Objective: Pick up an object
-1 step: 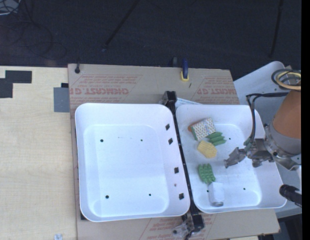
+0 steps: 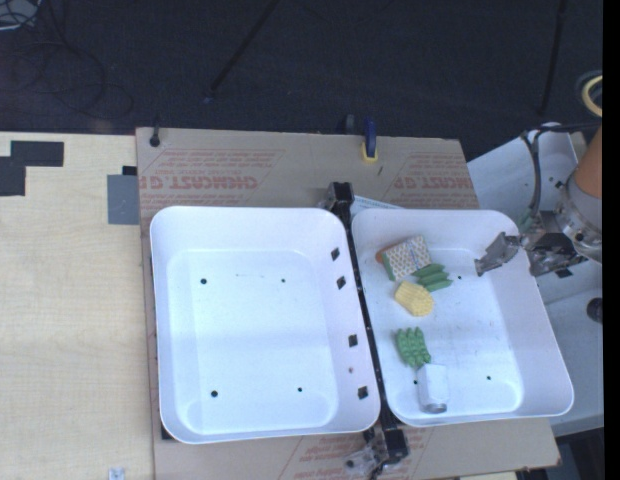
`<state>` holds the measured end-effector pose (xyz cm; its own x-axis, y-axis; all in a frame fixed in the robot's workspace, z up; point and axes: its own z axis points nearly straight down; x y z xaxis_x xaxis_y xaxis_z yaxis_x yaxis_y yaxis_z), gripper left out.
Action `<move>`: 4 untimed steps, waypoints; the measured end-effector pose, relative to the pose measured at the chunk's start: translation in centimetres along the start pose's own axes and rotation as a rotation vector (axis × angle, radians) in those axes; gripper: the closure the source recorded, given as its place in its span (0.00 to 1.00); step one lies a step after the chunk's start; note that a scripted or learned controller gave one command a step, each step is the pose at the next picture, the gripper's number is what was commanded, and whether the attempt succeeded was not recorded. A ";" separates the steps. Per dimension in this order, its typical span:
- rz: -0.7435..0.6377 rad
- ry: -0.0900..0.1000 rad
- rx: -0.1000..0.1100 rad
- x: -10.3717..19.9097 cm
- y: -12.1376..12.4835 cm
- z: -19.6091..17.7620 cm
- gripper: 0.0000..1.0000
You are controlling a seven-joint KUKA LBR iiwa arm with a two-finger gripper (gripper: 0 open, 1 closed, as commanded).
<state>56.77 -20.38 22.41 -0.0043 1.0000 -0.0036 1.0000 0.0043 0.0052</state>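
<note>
the two-finger gripper [image 2: 518, 251] hangs over the right shallow white bin's [image 2: 535, 368] far right rim, jaws apart, holding nothing. it should centre over one item, best the yellow lumpy block [image 2: 414, 299] mid-bin, beside the green pieces [image 2: 431, 276] and patterned block [image 2: 405, 256]. a green bumpy toy [image 2: 412, 347] and white cylinder [image 2: 432, 387] lie nearer that bin's front.

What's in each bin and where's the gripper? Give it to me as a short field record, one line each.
left bin: white, shallow
right bin: holds all the loose items
checkered block: upper left of right bin
green piece: just right of the block
yellow object: below the block
green ridged object: lower middle
white object: near the front rim
gripper: over the right bin's upper right, apart from the items, holding nothing
</note>
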 end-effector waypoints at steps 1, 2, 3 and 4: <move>0.001 -0.002 -0.010 -0.7 8.1 -12.9 0.00; 0.009 -0.001 -0.006 -1.3 -3.7 -28.8 0.00; 0.002 0.003 0.009 -1.1 -3.2 -28.7 1.00; -0.004 0.006 0.005 8.0 -8.6 -31.6 1.00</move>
<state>48.00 -12.32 53.98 -0.0086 1.0000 0.0021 1.0000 0.0086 0.0002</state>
